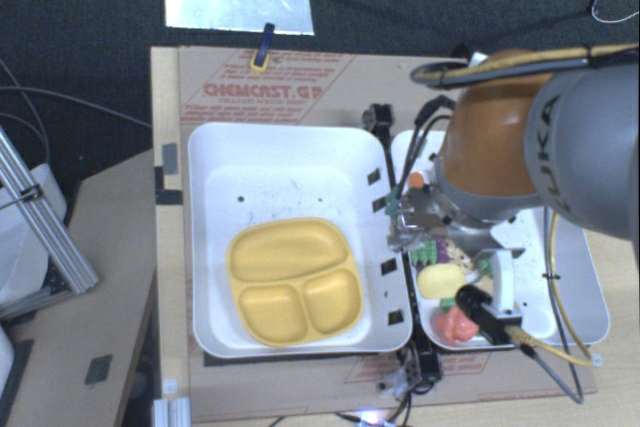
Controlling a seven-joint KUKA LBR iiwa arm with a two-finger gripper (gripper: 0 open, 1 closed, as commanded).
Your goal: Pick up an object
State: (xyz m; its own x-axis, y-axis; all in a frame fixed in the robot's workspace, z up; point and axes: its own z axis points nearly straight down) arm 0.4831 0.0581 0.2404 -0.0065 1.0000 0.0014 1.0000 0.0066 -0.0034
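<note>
Over the right bin [585, 310], the grey arm [560, 150] with its orange band hangs low, and its bulk hides most of that bin's floor. The left bin [290, 155] holds only a yellow divided tray [295, 280], lying flat with its long side across the view.

The gripper [470, 265] sits among a small heap at the right bin's near left corner: a pale yellow piece [438, 281], a pink piece [456, 325] and something green [430, 250]. Whether its fingers are open or closed I cannot tell.

The yellow piece looks roundish, its long axis running roughly left to right, though that is a guess.

The likely trouble is crowding: the pieces touch, so a close could nudge one aside or catch two, and the bin wall is just beside them.
</note>
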